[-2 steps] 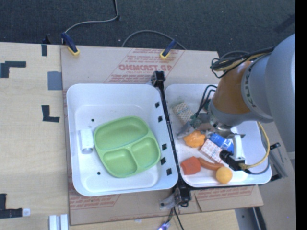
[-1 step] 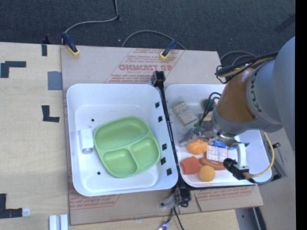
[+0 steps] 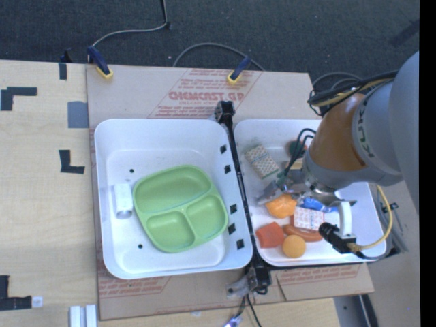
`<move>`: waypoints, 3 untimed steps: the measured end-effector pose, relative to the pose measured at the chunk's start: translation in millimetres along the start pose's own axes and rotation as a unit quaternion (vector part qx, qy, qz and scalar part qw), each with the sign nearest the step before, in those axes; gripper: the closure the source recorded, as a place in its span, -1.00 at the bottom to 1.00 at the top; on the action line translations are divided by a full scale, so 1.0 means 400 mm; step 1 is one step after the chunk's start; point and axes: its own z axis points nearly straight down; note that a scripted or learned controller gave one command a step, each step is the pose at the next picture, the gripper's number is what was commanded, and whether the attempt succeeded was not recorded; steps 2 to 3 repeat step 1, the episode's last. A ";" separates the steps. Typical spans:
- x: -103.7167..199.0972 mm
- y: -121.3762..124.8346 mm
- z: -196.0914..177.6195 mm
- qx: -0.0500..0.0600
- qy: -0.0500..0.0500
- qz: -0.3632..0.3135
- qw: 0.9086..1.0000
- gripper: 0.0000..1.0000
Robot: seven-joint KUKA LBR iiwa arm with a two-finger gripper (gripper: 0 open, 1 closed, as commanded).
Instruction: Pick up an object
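Observation:
The right bin holds a heap of small items: an orange ball, a red block, an orange rounded piece, a white and red packet, a sausage-like piece and a speckled grey block. My arm, with its orange band, reaches down over this bin from the right. The gripper sits low among the items, just above the orange rounded piece. The wrist covers it from above.
The left bin holds a green divided plate and a small grey-white cylinder by its left wall. A black divider runs between the bins. Cables and clamps lie along the cardboard's far edge.

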 end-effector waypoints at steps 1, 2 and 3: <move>0.156 0.066 -0.218 0.004 0.001 0.000 1.000 1.00; 0.156 0.066 -0.218 0.004 0.001 0.000 1.000 1.00; 0.156 0.066 -0.218 0.004 0.001 0.000 1.000 1.00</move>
